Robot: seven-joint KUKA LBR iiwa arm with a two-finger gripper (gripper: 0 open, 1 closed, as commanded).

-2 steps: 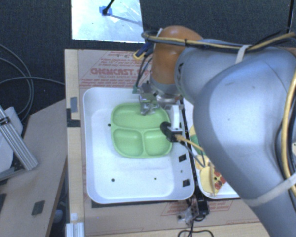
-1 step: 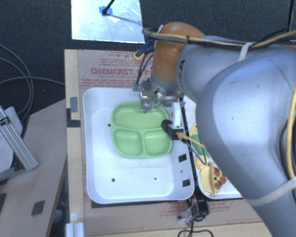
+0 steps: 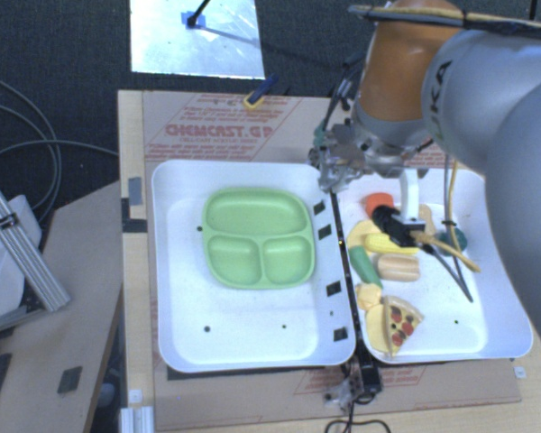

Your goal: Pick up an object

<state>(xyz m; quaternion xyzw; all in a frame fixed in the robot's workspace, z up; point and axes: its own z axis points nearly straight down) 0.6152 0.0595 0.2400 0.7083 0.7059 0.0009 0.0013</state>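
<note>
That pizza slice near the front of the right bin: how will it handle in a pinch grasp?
The pizza slice looks like a moulded toy, so probably stiff and light. It lies flat on the right bin floor, so a pinch may slip off its thin edges. Its flat shape likely slides, not rolls.

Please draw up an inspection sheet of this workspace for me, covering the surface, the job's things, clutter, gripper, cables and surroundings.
Surface: two shallow white bins side by side on a cardboard sheet.
Job's things: right bin holds toy food: a pizza slice, a hot dog bun, a yellow piece, a red piece.
Clutter: a green three-compartment plastic tray in the left bin.
Gripper: two-finger gripper over the bins' shared wall at the far end; finger state unclear.
Cables: black cables on the dark floor at left.
Surroundings: a shiny metal plate beyond the bench; an aluminium frame at left.
</note>
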